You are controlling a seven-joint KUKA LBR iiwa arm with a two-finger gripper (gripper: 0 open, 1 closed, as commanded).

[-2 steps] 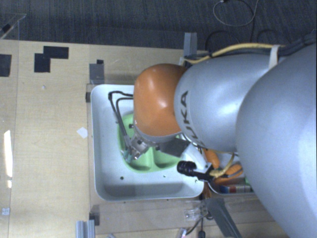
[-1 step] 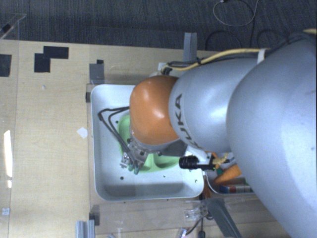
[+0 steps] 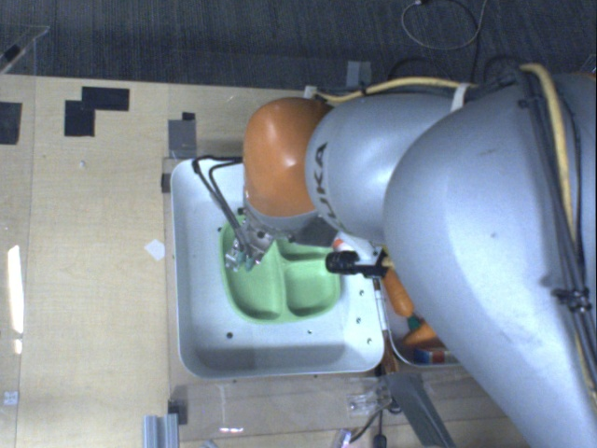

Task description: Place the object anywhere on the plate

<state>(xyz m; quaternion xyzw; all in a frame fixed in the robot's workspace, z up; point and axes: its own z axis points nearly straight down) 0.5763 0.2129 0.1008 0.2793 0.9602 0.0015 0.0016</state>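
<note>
While the tool (image 3: 244, 253) hangs over the green divided plastic plate (image 3: 280, 292) in the left white bin (image 3: 201, 343), I cannot tell its state; I judge release comes next.

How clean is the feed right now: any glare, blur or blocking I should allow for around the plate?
Camera view: soft and slightly blurred throughout; the arm covers most of the right bin; a bright glare streak lies on the bench's left edge; the green plate is evenly lit, partly hidden under the wrist; the gripper is too small and blurred to read.
</note>
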